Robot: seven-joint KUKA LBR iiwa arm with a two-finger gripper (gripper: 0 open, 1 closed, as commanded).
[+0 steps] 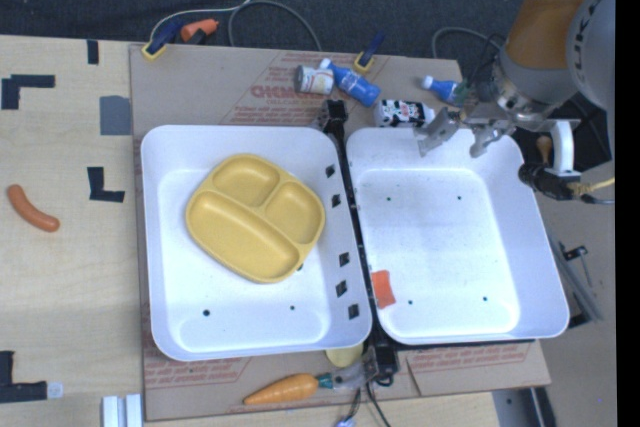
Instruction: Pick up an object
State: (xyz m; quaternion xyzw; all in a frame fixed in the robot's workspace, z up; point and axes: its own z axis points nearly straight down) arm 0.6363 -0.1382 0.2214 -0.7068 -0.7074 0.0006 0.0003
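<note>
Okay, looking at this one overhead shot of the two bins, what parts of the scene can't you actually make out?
- Pincer, camera view: small and blurred at the right bin's far rim, so its state is unclear.
- Arm: cut off by the top and right edges.
- Small bottles behind the bins: labels too small to read.
- Yellow item below the left bin: mostly hidden by the bin's rim.
- Carrot: its green end is tangled with cables.
</note>
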